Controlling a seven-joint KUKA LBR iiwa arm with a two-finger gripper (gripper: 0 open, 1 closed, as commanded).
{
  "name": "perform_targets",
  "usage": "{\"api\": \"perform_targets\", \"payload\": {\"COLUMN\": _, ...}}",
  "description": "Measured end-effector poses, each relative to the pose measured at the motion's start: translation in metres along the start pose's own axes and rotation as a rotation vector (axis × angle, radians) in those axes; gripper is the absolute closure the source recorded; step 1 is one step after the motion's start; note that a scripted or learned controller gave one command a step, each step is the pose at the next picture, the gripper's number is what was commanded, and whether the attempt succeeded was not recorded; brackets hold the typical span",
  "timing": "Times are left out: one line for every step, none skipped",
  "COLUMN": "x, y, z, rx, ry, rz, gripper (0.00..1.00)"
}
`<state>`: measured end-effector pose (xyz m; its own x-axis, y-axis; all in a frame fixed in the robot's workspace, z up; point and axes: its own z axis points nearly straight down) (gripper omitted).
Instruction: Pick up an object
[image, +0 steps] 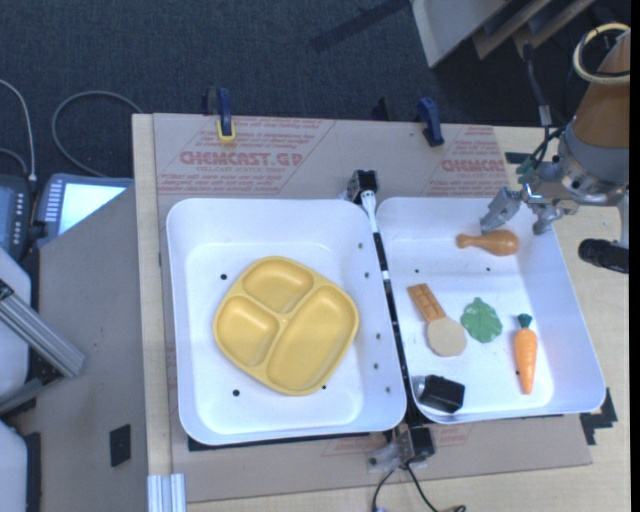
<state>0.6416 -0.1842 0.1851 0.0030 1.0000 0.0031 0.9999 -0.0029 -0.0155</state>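
Drumstick (489, 241) toy, lying loose near the back of the right bin (570, 300), close by the tool (520, 212). Tool fingers spread apart just above it, gripping nothing, likely lined up to grab.

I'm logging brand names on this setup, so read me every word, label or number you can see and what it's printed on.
"CHEMCAST GP", red print, partly blurred, on the brown paper-faced board behind the left white bin.
A second red print on the same board behind the right white bin: partly hidden, unreadable.
No other text is legible.
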Motion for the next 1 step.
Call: {"api": "perform_targets", "payload": {"x": 0.0006, "y": 0.0033, "z": -0.0099, "rx": -0.016, "ry": -0.003, "rz": -0.003, "gripper": 0.00}}
